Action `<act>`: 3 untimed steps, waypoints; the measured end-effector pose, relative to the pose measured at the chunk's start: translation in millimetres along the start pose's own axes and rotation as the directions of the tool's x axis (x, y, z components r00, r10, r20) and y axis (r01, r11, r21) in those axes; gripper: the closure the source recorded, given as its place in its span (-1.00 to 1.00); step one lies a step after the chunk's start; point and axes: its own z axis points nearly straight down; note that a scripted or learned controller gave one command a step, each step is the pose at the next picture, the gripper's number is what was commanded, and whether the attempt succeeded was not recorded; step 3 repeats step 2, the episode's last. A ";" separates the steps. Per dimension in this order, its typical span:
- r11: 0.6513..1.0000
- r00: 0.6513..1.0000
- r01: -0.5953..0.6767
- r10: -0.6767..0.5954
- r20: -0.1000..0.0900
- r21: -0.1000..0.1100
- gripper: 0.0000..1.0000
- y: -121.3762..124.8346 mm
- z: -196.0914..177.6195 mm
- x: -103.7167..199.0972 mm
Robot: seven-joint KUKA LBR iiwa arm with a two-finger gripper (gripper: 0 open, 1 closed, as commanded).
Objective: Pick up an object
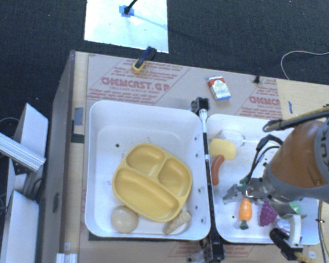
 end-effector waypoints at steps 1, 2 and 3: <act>1.000 1.000 0.002 -0.002 0.000 -0.003 1.00 1.1 -10.4 0.4; 1.000 1.000 0.004 -0.004 -0.002 -0.004 1.00 71.6 -84.0 77.1; 1.000 1.000 0.004 -0.004 -0.002 -0.004 1.00 71.6 -84.0 77.1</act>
